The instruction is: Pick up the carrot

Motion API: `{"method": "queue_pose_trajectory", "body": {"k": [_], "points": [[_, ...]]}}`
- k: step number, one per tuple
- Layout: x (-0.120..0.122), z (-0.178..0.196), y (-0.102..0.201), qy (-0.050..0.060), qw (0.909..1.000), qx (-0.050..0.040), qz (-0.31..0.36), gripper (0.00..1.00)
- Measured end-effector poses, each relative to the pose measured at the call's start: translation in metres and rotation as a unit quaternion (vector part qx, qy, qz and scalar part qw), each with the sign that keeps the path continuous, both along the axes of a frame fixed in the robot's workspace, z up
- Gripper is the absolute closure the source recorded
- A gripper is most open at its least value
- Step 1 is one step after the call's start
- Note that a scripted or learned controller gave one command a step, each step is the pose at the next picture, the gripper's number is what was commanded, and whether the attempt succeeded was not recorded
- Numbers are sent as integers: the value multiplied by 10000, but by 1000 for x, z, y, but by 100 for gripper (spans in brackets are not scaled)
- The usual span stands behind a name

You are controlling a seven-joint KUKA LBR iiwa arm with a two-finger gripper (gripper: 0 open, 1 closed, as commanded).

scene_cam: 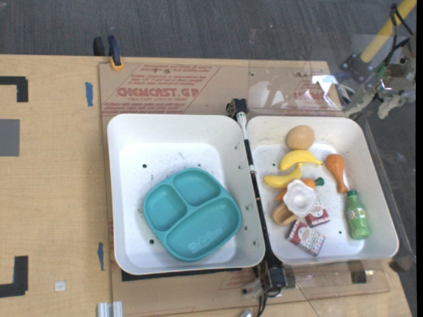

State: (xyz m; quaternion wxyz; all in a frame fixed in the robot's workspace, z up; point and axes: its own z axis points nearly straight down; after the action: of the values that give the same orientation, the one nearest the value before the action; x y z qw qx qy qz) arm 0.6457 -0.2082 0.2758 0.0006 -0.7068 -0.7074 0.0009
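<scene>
Looking down from the camera view, the carrot (309,184) seems to be the small orange piece tucked against the upper right of the white cup (301,197) in the right bin (382,207). A speck of green sits at its outer end. Most of it is hidden under the cup, and a second bit of orange at the cup's left edge may be its other end.

If so, its long axis runs under the cup, slanting from lower left up to upper right, with the leafy end pointing up and right (a guess, given how little shows).

It is probably a light, stiff plastic toy with a smooth, somewhat slippery skin. The best hold looks to be across the narrow width of the exposed stub to the right of the cup. That spot is crowded: a banana (299,159) lies just above the cup and an orange-brown drumstick (336,169) lies to the cup's right.

The gripper (383,88) hangs far up and right of the cup, outside the bin and well apart from the carrot. Whether it is wide or narrow I cannot tell.
</scene>
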Motion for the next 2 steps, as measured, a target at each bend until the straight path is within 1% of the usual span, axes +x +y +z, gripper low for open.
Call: {"method": "queue_pose_trajectory", "body": {"k": [1,2], "points": [[21,-177,-4,50,9979,120,627,0],[-19,-187,-8,-52,9870,46,1603,0]]}}
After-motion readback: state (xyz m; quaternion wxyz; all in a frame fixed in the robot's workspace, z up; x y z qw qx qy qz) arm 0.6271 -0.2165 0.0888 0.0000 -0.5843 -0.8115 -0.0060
